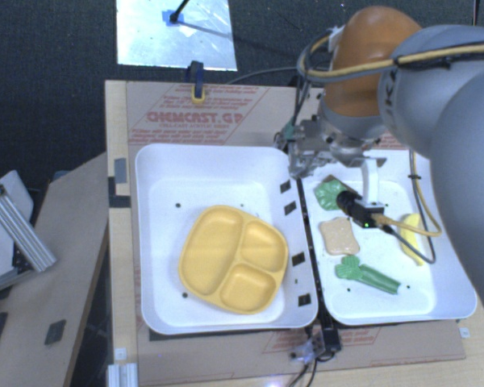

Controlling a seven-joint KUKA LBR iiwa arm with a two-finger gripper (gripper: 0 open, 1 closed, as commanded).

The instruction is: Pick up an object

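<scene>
My gripper [335, 177] hangs over the back left part of the right bin [448, 297]. It is open, with one finger [301, 166] near the divider between the bins and the other finger [370, 182] to its right. A flat green leaf-shaped piece [331, 193] lies on the bin floor under the gap. Whether a finger touches it is unclear. In front of it lie a tan toast slice [339, 235], a green stalk-shaped toy [368, 276] and a yellow banana [411, 237], partly behind a cable.
A yellow divided plate [234, 258] lies in the left bin [157, 216]. The grey arm with its orange band [371, 51] covers the right bin's back right. A black cabled unit [352, 205] with a green light hangs below the wrist.
</scene>
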